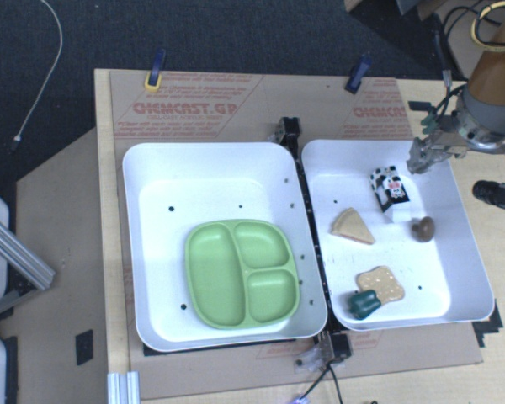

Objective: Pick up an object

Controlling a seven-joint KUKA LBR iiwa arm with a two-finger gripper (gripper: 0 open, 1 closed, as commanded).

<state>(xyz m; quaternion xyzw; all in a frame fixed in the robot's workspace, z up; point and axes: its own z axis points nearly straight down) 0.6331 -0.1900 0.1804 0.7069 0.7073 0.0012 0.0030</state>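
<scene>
- We are looking down on the counter [118,225], which is carrying two shallow white bins side by side on a brown sheet printed with red lettering.
- The left bin [151,183] is holding a green divided plate [241,273], lying flat toward 6 o'clock of that bin, with one long compartment on its left and two smaller ones on its right.
- The right bin [454,251] is holding five small things, all lying apart from the end effector.
- A black-and-white toy [390,186] is sitting toward 12 o'clock of the right bin, the nearest thing to the end effector.
- A tan wedge [353,225] is lying near the bin's middle, at 7 o'clock from the toy.
- A small brown ball-like thing [422,228] is resting at 3 o'clock from the wedge, well apart from it.
- A tan toast-shaped piece [381,283] is lying toward 6 o'clock of the bin, and a teal piece [364,304] is touching its 7 o'clock edge.
- The arm is reaching in from 3 o'clock, and its end effector [424,156] is hanging over the right bin's 1 o'clock corner, just beside the toy at its 2 o'clock.
- We cannot tell how the end effector is set, and we are seeing nothing gripped in it.
- Two clamps, a blue-and-yellow one [155,71] and a blue one [358,74], are sitting on the sheet's 12 o'clock edge.
</scene>
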